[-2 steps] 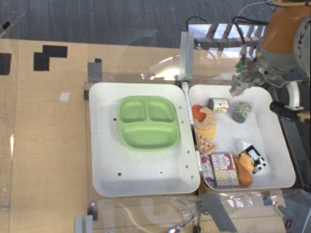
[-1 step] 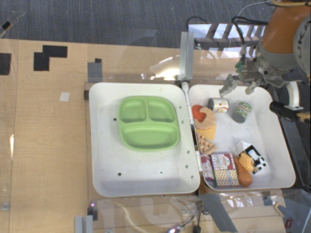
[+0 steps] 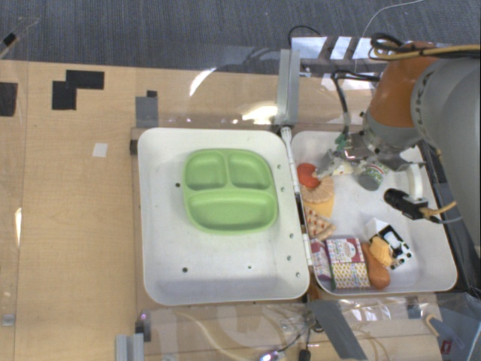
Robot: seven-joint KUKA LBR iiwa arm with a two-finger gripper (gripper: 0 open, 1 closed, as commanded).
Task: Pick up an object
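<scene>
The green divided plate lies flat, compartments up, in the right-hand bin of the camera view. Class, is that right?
Not quite. The green divided plate lies in the left-hand bin, not the right-hand one, as the camera view shows. It does lie flat, compartments up.

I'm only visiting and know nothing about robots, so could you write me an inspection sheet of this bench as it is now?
Surface: wooden bench bearing a left bin and a right bin, side by side.
Job's things: in the right bin, a red piece, waffle-patterned piece, pink box, orange piece, black-and-white toy, grey-green cup.
Clutter: green divided plate in the left bin.
Grippers: gripper over the right bin's far end, close to the red piece; grasp cannot be judged.
Cables: thin pale cable top right; loose wires below the bins.
Surroundings: dark carpet; black marks on the bench.
</scene>
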